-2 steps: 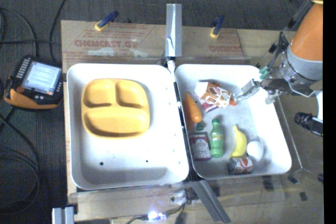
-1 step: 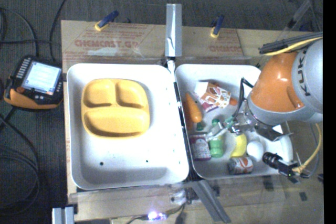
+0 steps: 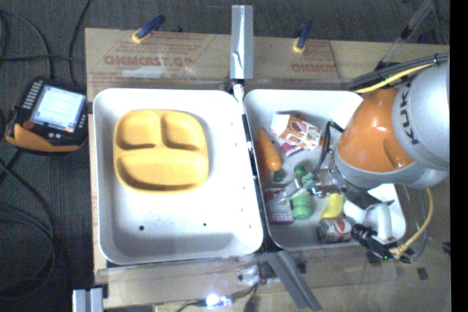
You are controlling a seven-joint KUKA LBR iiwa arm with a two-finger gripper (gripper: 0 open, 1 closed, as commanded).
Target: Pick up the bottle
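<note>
A small green bottle [image 3: 301,202] lies in the right bin [image 3: 380,201], near its front left, with a green cap-like part [image 3: 299,172] just behind it. My gripper [image 3: 313,186] reaches down from the orange wrist band [image 3: 369,139] and hovers right over the bottle's upper right side, touching or nearly touching it. The wrist hides the middle of the bin.
Around the bottle lie an orange carrot [image 3: 268,150], a red and white snack packet [image 3: 297,134], a dark pink packet [image 3: 278,205], a yellow item [image 3: 333,205] and a can [image 3: 335,231]. The left bin [image 3: 175,226] holds a yellow divided plate [image 3: 161,150].
</note>
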